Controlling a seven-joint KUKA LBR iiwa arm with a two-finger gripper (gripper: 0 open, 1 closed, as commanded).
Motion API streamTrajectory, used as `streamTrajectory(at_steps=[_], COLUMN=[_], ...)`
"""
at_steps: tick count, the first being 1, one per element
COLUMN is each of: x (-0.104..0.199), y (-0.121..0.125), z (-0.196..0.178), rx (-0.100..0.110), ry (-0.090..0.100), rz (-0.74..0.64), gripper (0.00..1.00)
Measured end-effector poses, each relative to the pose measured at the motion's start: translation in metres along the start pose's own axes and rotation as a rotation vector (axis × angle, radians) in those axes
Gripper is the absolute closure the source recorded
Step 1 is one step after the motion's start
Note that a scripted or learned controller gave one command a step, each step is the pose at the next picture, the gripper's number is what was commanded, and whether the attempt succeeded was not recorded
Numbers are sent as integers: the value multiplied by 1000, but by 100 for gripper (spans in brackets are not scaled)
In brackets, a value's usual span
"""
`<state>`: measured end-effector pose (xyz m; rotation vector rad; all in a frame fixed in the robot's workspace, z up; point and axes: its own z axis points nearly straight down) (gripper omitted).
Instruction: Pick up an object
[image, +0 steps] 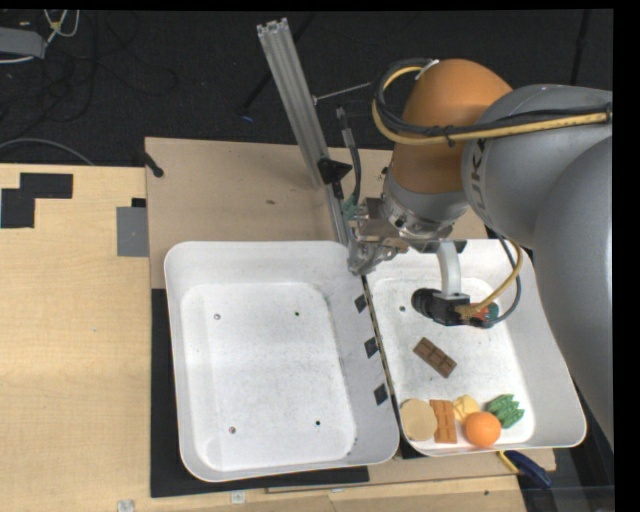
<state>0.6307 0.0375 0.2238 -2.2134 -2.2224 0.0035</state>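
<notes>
Nothing lifted yet: end effector (366, 252) hangs over right bin's (398, 325) far corner, grip unreadable; block (435, 357) and orange (482, 429) lie apart.

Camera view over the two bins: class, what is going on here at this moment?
The robot arm reaches in from the right, with its gripper over the far end of the rims between the left bin and the right bin. A brown block and a cluster of toy foods lie in the right bin, apart from it. Nothing looks picked up yet.
</notes>
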Motion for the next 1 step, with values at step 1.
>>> streamTrajectory(at_steps=[1], x=[45], y=[-8], z=[5], rx=[0], ry=[0], rz=[0], gripper=[100])
